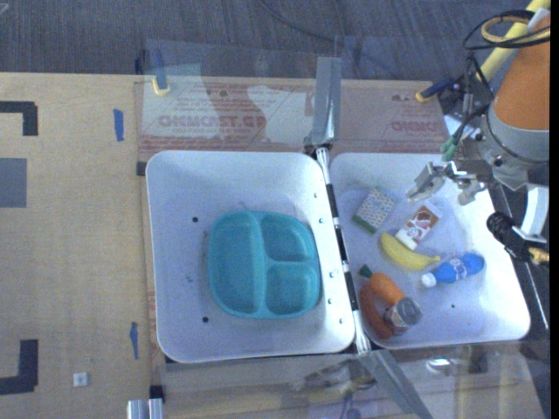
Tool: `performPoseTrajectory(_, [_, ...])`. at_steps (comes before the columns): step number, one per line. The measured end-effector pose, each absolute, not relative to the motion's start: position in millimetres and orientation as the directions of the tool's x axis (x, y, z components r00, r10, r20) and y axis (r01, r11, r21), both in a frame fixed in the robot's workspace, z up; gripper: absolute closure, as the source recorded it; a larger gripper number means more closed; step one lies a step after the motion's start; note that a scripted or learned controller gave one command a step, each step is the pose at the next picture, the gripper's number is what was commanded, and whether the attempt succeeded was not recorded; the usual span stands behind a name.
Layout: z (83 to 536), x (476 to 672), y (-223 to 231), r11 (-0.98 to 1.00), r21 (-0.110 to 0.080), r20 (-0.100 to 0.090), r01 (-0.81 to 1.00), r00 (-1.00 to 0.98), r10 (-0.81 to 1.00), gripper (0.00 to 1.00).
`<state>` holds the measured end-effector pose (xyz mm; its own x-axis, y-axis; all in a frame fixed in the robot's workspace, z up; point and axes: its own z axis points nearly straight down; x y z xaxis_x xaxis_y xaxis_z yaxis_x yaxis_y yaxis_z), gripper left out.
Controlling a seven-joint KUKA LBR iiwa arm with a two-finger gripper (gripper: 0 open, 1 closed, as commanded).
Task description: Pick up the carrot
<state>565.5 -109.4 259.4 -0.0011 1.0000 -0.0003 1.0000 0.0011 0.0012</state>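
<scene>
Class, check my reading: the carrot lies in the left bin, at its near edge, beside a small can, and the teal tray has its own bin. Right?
One slip: the camera view shows the carrot in the right bin, not the left. It does lie at the near edge beside the can, and the teal tray has its own bin.

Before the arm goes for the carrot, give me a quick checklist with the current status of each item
1. Carrot located in the right bin, near its front-left corner: ok.
2. Gripper free of any object: ok.
3. Gripper above carrot: not ok, it hangs near the bin's back, over the small carton.
4. Carrot clear of neighbours: not ok, a grey can lies against it.
5. Banana off the carrot: ok.
</scene>
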Motion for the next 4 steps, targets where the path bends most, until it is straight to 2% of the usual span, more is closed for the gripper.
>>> performPoseTrajectory(1, [196, 479.1, -48, -0.047, 0.0, 0.001, 0.999, 0.047, 0.999, 0.0])
performPoseTrajectory(2, [184, 478.8, -26, -0.169, -0.003, 0.001, 0.986, 0.169, 0.986, 0.0])
performPoseTrajectory(3, [87, 480.5, -95, -0.192, 0.005, 0.001, 0.981, 0.192, 0.981, 0.0])
performPoseTrajectory(4, [87, 530.3, -117, 0.031, 0.005, 0.0, 0.999, -0.031, 1.0, 0.0])
